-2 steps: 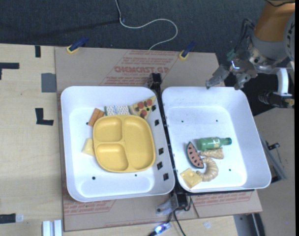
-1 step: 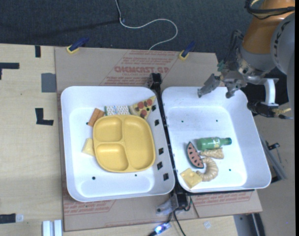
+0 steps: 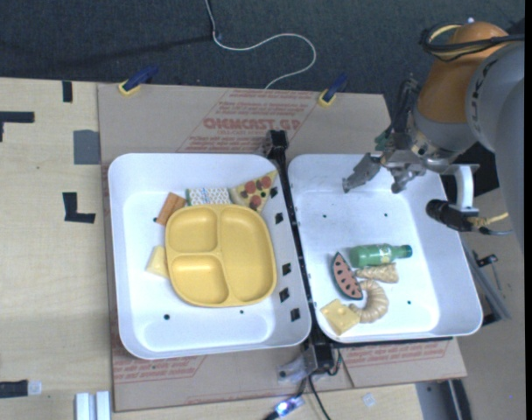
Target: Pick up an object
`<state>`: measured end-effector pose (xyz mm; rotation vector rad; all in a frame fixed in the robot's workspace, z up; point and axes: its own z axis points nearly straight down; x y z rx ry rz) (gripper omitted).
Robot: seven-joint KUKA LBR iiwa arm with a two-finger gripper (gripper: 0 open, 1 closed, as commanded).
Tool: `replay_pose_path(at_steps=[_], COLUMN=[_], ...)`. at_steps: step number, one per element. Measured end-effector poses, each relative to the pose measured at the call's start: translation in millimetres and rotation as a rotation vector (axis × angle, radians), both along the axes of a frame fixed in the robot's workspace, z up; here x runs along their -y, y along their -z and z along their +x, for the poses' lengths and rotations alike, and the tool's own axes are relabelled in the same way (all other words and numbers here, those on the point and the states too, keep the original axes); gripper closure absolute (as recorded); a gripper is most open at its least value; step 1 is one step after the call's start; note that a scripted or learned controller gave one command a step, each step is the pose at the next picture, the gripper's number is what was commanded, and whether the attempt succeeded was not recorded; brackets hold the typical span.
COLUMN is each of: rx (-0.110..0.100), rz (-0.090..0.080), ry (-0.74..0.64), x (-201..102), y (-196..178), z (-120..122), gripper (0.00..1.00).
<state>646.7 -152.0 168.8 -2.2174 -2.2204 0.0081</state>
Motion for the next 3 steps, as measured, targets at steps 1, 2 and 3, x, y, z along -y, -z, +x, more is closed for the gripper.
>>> replay_pose_path(at_steps=[1, 2, 3], rx=[0.001, 0.003, 0.006], rz=[-0.001, -0.001, -0.001], ry=[-0.001, -0.002, -0.003], x=[5.7, 4.5, 3.6], y=[51.7, 86.7, 74.0], z=[6.9, 6.4, 7.6], gripper=[0.0, 0.0, 1.0])
